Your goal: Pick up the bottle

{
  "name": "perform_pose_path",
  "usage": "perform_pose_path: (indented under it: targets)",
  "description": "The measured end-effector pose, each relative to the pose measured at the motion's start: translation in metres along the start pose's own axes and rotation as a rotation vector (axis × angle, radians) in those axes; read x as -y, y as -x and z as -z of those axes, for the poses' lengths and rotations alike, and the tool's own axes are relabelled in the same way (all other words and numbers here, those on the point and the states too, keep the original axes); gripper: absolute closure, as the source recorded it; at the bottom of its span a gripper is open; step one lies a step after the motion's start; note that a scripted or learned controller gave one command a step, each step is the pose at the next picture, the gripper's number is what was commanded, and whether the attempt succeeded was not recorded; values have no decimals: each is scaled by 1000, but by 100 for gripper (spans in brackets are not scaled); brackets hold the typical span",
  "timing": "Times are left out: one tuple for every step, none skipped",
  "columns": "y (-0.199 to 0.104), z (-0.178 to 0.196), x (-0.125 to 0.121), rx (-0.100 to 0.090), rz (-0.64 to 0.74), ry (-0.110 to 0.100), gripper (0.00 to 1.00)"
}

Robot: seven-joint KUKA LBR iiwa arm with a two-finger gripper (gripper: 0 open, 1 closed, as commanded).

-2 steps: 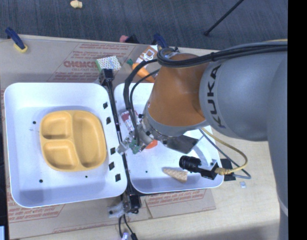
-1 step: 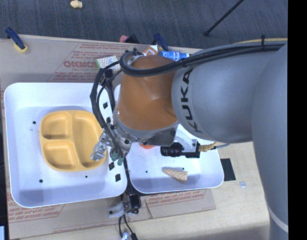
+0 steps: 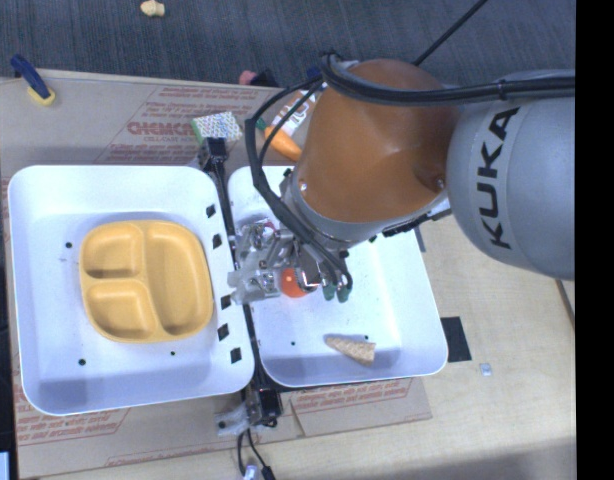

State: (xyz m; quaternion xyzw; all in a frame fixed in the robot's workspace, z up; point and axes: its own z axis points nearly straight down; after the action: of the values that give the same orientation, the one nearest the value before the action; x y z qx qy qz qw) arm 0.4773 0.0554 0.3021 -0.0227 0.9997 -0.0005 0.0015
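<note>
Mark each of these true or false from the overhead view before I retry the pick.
1. The yellow divided plate lies in the left bin. True.
2. The gripper is down over the left bin. False: it is over the right bin, near the wall between the two bins.
3. A tan wedge-shaped piece lies near the right bin's front edge. True.
4. The plate has one single compartment. False: it has three.
5. An orange object sits right by the gripper. True.

The grey arm's orange band (image 3: 377, 138) hides most of the right white bin's (image 3: 407, 353) far half. An orange-and-white object (image 3: 284, 128) shows only partly beyond it.
</note>
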Motion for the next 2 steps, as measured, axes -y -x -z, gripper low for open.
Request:
perform_pose_path:
  targets:
    - [1,-111,-3,-6,98,1,100]
    - [4,-39,43,0,337,0,100]
